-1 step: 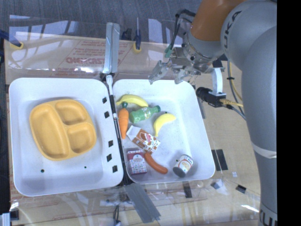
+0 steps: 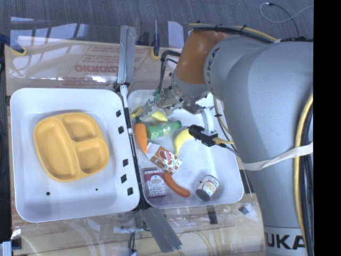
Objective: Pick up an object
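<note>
My gripper (image 2: 155,106) hangs low in the right bin (image 2: 226,159), over the green bottle (image 2: 163,128) and carrot (image 2: 140,136); grip state unclear.

"UKA" stands on the arm's base (image 2: 285,241), lower right.
</note>
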